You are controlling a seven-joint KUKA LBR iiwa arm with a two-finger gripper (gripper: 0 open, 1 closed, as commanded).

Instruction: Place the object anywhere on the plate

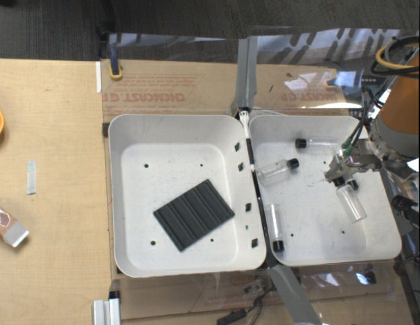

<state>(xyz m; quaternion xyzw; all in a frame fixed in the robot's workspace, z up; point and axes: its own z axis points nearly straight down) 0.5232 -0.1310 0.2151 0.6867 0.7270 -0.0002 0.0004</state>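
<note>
Camera view, slanting down on the bench, has two white bins side by side: the left bin (122, 202) carries a dark ribbed plate (194, 214), lying flat and turned at an angle near its middle, while the right bin (379, 246) carries several clear vials with black caps. One vial (311, 143) lies near the back wall, one (276, 169) near the divider, one (276, 227) along the left wall toward the front, and one (350, 202) lies tilted just below the gripper (342, 170). The arm (400, 114) reaches in from the right, its orange band above the wrist, and the gripper is low over the right bin, close to or touching the upper end of that last vial. Whether the tool is wide, narrow or clamped cannot be made out; the tip is small and cluttered with cabling. My reading is that the pick step is in hand: nothing is yet lifted, and the plate is bare. The next move would call for a firm close across the vial's body, a straight lift clear of the bin wall, then a carry left over the divider to the plate. A round, smooth vial may well roll or slip.
</note>
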